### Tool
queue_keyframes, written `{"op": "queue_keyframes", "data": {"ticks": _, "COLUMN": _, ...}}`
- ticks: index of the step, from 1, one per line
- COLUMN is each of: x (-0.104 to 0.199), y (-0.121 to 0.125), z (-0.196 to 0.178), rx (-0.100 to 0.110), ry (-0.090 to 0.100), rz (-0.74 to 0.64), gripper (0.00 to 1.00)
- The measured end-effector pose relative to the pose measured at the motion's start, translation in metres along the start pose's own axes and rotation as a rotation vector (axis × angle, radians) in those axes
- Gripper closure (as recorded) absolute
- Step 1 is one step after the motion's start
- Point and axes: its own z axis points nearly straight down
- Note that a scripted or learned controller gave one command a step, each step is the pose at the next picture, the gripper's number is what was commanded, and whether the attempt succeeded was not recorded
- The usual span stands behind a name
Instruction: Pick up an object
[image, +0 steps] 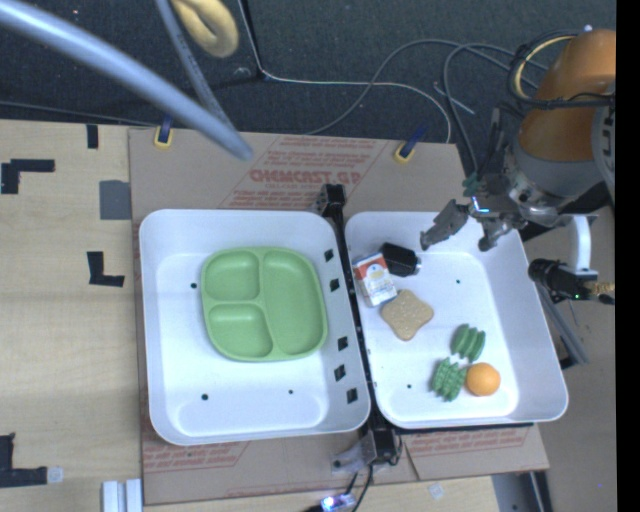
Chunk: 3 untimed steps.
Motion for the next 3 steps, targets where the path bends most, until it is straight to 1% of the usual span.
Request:
{"op": "queue_keyframes", "data": {"ticks": 1, "x": -0.003, "y": -0.001, "z": 0.044, "rx": 0.004, "ry": -0.001, "rz": 0.002, "gripper": 0.0}}
{"op": "queue_keyframes", "data": {"ticks": 2, "x": -0.001, "y": -0.008, "z": 0.107, "rx": 0.007, "ry": -0.001, "rz": 0.001, "gripper": 0.0}}
{"op": "queue_keyframes", "data": {"ticks": 3, "x": 0.006, "y": -0.015, "z": 0.154, "rx": 0.004, "ry": -0.001, "rz": 0.001, "gripper": 0.0}}
